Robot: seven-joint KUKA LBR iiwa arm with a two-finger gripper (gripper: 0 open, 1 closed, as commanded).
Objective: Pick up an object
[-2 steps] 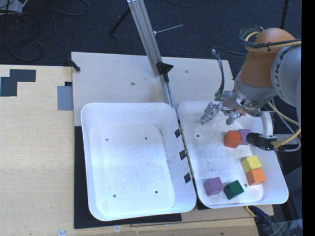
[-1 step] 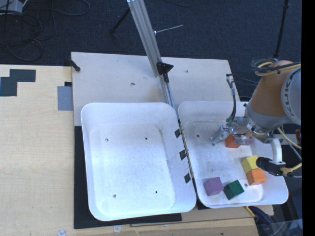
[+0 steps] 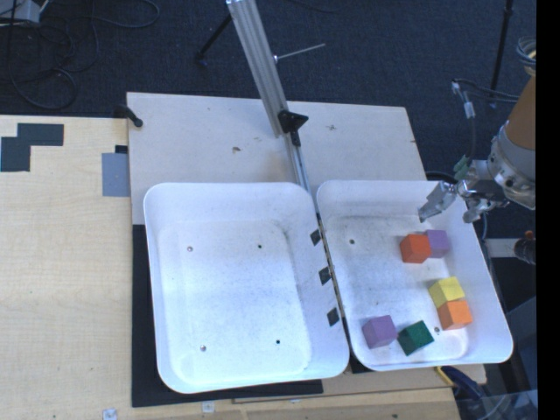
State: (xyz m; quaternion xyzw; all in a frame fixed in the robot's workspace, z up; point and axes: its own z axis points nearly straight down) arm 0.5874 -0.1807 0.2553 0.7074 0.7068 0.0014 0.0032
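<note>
End effector (image 3: 455, 201) is hovering open, holding nothing; orange block (image 3: 415, 248) is lying just near-left of it.

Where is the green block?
The green block sits in the right bin, near its front edge, just right of a purple block and below an orange block.

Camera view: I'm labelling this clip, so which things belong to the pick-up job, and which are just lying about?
Job:
claw
right bin
red-orange block
light purple block
yellow block
orange block
purple block
green block

Lying about:
left bin
aluminium rail
cables
</note>
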